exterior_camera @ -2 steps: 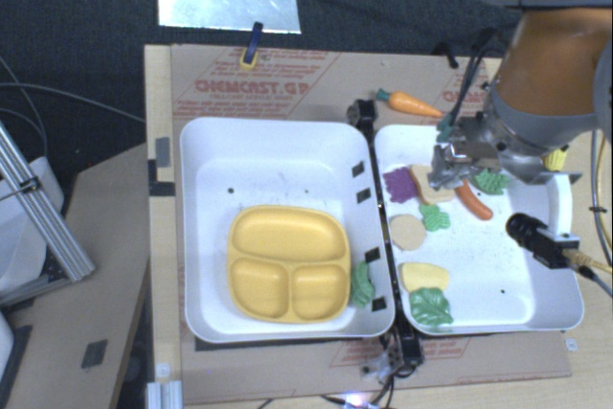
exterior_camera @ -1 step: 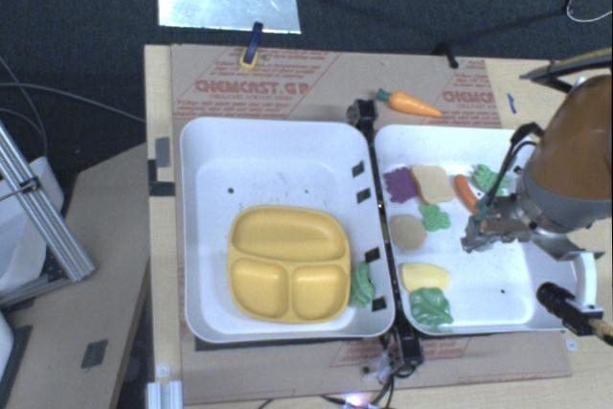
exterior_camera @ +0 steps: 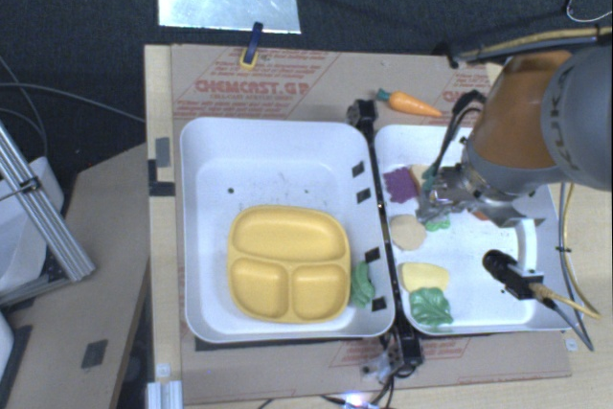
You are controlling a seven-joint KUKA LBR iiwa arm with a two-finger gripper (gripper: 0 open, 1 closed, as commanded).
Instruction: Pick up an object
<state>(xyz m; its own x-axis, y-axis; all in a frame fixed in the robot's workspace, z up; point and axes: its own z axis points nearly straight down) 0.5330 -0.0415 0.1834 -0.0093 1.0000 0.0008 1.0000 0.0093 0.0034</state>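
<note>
Camera view: gripper point(exterior_camera: 436, 206) low over right bin point(exterior_camera: 479, 311), beside a purple toy point(exterior_camera: 400, 184) — light, probably soft; finger state cannot be told.

My arm point(exterior_camera: 565, 124) is a thick, rounded grey tube with a broad orange band point(exterior_camera: 512, 115) wrapped above the wrist. A thin black cable point(exterior_camera: 450, 134) loops beside the band down toward my hand point(exterior_camera: 439, 196), a compact cluster of silvery metal.
</note>
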